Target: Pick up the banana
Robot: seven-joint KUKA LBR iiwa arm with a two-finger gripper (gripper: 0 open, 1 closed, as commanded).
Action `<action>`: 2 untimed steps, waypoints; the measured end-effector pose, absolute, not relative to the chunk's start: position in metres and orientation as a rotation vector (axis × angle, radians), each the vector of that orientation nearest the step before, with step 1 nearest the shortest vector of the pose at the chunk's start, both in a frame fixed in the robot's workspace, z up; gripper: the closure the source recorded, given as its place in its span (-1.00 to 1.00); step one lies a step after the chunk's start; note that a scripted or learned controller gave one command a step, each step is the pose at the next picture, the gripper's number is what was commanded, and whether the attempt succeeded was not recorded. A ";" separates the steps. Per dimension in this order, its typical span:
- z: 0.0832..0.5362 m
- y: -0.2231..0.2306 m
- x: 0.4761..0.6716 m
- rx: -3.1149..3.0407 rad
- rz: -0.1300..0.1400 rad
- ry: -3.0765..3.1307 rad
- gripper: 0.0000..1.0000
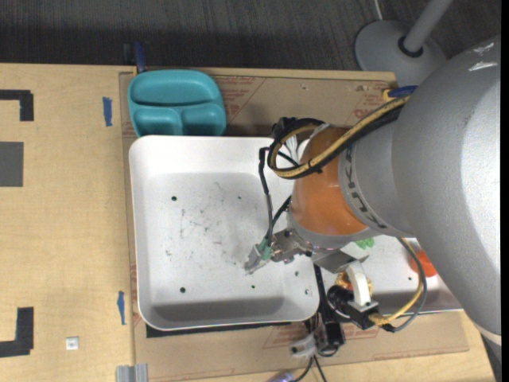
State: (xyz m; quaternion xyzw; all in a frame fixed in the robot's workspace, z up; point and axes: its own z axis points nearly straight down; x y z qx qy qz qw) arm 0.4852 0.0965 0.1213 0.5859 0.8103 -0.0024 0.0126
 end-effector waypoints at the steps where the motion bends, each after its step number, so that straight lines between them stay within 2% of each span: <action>1: 0.160 0.158 0.496 2.108 -0.001 2.329 -1.00; 2: 0.086 0.199 0.480 1.783 0.002 2.586 -1.00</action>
